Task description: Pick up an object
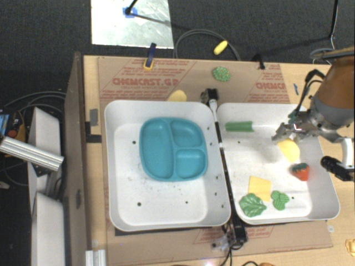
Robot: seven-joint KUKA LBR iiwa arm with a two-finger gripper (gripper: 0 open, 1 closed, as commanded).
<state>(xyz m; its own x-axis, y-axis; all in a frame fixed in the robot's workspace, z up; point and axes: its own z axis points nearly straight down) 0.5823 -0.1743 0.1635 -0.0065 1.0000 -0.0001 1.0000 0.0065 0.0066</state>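
Reaching in from three o'clock, the arm [335,93] sets its hand [289,132] low over the right bin [327,206], just above a yellow lemon-shaped piece [289,149]. Whether the hand is spread or closed, and whether it grips anything, cannot be told from this angle; the lemon-shaped piece lies just under its tip at six o'clock.

Several things crowd that bin. A green bar [239,127] lies at the hand's nine o'clock, near the bin's far rim. A red strawberry-like piece [300,172] sits just beside the lemon-shaped piece at its five o'clock. Toward the near rim lie a yellow square slice [259,185], a broad green leaf [253,205] touching it, and a smaller green leafy piece [279,200] beside them.

The left bin [119,204] holds a teal divided plate [173,149]. On the counter [138,76] beyond the bins rest a green knobbly ball [221,73] and a pale yellow piece [177,96] against the left bin's far rim.
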